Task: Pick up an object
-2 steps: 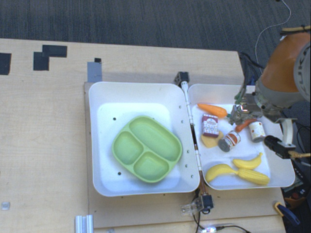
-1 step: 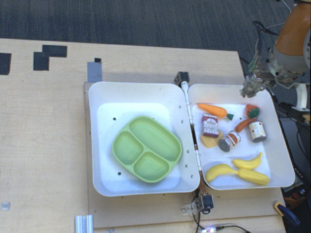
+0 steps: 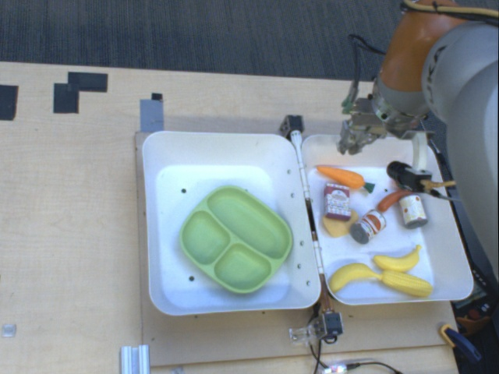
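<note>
Well, starting at the near side of the right bin (image 3: 460,287), the yellow bananas (image 3: 355,275) lie in a loose huddle, touching or nearly so. A grab there could pinch two at once or skid off a curved back.

Just behind them the small can (image 3: 366,226) lies on its side near the red box (image 3: 337,201). The little jar (image 3: 413,210) lies beside a reddish stick (image 3: 390,201). That knot is crowded, and I judge that coming down into it would shove neighbours aside rather than close on one thing. The round ones could also roll away.

Farther back, the carrot (image 3: 341,177) lies a little apart from the rest, near the far wall. It looks the likeliest pick, though it tapers and could slip out, and the wall leaves little room.

Farthest of all, my fingers (image 3: 353,142) hang over the bin's far rim with nothing visible between them. Whether they are spread or closed I cannot tell. A straight drop from there could strike the rim instead of reaching anything.

The green plate (image 3: 236,240) sits in the left bin (image 3: 156,209), well apart.
</note>
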`<action>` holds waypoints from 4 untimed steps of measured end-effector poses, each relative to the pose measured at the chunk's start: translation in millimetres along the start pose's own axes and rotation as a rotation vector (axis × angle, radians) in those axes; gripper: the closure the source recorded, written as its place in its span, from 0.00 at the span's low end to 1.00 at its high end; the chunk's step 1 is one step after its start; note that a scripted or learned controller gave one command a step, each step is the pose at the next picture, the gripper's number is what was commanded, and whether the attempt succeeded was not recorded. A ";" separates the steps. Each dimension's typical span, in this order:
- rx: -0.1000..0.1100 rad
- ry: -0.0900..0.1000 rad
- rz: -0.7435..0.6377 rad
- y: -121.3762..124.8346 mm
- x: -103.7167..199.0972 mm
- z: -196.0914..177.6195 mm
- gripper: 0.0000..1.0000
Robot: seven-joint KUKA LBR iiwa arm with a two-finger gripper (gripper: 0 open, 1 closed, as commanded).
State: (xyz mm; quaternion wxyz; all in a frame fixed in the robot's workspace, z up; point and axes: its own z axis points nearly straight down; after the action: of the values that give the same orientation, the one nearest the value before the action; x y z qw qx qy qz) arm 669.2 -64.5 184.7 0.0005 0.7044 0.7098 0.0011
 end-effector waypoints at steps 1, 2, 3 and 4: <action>-0.005 -0.002 -0.007 1.4 -0.1 -12.1 1.00; -0.004 0.000 0.000 1.1 57.5 -87.7 1.00; 0.002 0.000 0.002 -0.1 62.4 0.6 1.00; -0.002 -0.002 0.004 -2.6 22.5 -13.6 1.00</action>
State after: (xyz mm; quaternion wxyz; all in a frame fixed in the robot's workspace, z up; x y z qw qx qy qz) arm 666.4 -42.0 198.3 0.0017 0.7059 0.7083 0.0012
